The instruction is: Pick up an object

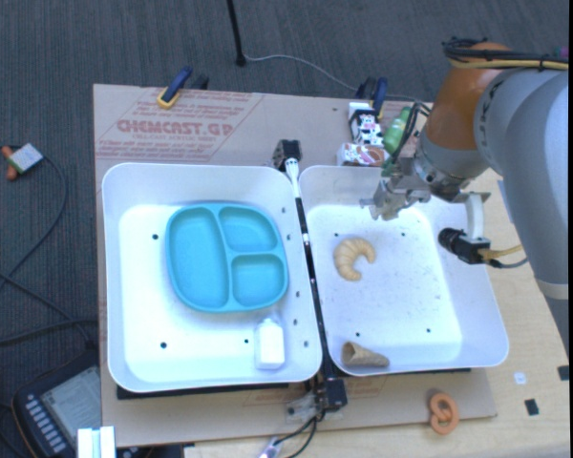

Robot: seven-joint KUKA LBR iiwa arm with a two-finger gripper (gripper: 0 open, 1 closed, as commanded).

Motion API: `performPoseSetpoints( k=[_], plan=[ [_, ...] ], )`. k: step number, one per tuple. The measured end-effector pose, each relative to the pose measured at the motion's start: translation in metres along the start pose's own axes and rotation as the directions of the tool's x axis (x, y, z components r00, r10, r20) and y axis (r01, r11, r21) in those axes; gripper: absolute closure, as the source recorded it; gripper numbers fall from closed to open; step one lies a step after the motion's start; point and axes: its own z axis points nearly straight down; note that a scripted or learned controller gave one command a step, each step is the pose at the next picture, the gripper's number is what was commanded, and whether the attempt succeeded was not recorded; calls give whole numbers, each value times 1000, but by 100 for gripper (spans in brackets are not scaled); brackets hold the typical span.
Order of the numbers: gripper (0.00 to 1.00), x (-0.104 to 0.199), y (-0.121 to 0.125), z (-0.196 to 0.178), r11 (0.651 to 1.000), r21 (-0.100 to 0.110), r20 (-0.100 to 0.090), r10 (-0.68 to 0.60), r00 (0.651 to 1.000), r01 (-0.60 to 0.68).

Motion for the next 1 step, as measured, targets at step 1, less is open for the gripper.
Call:
performPoseSetpoints(
  k=[1],
  plan=[
    [100,-3,-36,-6,1000,0,1,0,1000,0]
  ],
)
